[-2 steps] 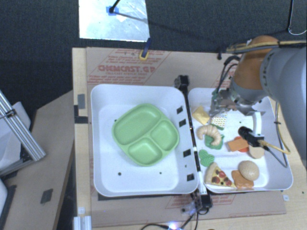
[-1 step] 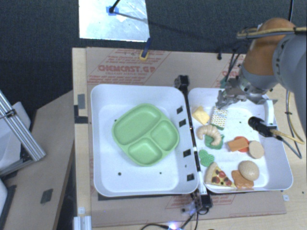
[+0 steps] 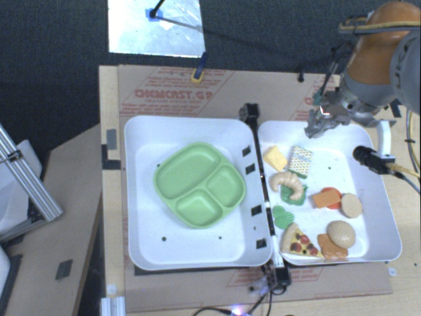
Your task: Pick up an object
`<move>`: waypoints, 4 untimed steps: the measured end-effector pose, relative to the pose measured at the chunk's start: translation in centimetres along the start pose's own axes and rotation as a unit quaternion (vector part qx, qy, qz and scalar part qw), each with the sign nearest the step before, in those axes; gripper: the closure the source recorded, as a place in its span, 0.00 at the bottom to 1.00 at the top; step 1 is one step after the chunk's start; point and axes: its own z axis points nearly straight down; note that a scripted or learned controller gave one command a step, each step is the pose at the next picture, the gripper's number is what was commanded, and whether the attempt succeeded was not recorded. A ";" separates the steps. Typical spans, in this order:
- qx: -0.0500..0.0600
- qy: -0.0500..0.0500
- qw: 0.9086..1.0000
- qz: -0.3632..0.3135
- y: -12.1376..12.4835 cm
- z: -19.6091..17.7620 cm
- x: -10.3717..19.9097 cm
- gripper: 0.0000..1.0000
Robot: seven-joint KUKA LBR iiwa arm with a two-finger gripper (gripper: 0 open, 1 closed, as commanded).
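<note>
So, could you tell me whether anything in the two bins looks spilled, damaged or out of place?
Nothing stands out. The green divided plate lies flat in the left bin, merely turned at an angle. The toy foods, including the pizza slice, sit loosely scattered in the right bin.

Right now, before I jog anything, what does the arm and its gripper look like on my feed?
The arm is grey, rounded and bulky, with a glossy orange band above the wrist. Thin dark cables loop around the orange section. Below it sits a metallic grey wrist block leading to the gripper, small and dull grey, over the far edge of the right bin. I can read no markings.
</note>
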 end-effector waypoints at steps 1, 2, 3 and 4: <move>0.005 0.001 1.000 -0.001 -3.0 0.7 5.0 1.00; 0.005 0.001 1.000 -0.001 -5.3 0.6 8.1 1.00; 0.004 0.001 1.000 0.002 -5.4 1.0 7.1 1.00; 0.003 0.001 1.000 0.002 -5.0 1.0 7.1 1.00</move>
